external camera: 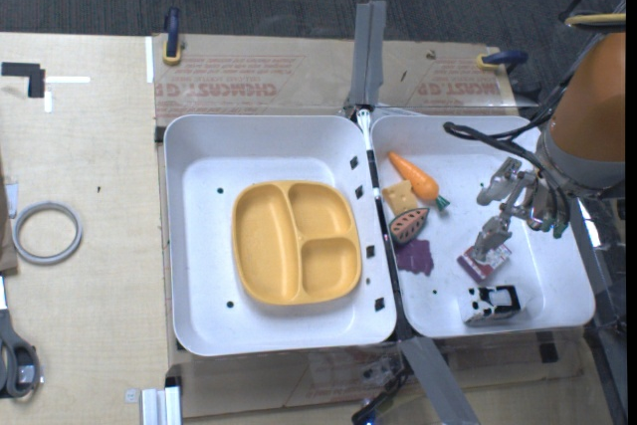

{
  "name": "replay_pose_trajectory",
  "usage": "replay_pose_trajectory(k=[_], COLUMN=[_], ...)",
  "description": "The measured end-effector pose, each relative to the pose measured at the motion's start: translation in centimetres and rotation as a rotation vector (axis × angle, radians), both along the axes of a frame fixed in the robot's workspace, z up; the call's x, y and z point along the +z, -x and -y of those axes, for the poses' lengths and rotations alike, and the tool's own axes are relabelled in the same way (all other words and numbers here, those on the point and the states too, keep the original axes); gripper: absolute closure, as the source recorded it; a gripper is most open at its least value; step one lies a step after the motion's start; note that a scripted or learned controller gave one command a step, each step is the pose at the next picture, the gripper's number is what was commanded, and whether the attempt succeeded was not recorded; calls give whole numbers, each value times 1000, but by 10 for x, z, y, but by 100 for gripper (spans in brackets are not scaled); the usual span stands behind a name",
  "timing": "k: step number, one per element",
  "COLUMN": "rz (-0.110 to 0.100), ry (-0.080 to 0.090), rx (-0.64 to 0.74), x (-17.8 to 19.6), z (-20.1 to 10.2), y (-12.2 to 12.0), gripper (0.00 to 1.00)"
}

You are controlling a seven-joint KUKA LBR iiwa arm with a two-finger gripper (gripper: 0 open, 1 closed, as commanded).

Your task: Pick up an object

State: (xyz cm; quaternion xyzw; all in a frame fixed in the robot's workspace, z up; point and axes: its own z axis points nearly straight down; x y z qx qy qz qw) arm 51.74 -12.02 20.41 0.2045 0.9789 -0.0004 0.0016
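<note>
The right bin (557, 309) holds several small objects. An orange carrot (414, 175) lies near its left wall, with a yellow block (399, 197) and a brown-red oval slice (408, 226) just below it. A purple piece (414, 257) lies further toward the front. A black-and-white object (493, 304) sits near the front edge. My gripper (488, 252) reaches in from the right and hangs low in the middle of this bin, directly over a small pinkish object (476, 267). Whether it touches that object is unclear.
The left bin (194, 244) holds a yellow divided plate (297, 241). A grey ring (45, 232) and scissors (18, 365) lie on the wooden bench at the far left. Cables and the arm's orange band (597, 95) hang over the right bin's right side.
</note>
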Motion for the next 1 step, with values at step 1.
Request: replay_pose_trajectory(k=[1], rz=[-1], ry=[-1], rx=[275], x=[-13], z=[-43], y=[-20], gripper=[0])
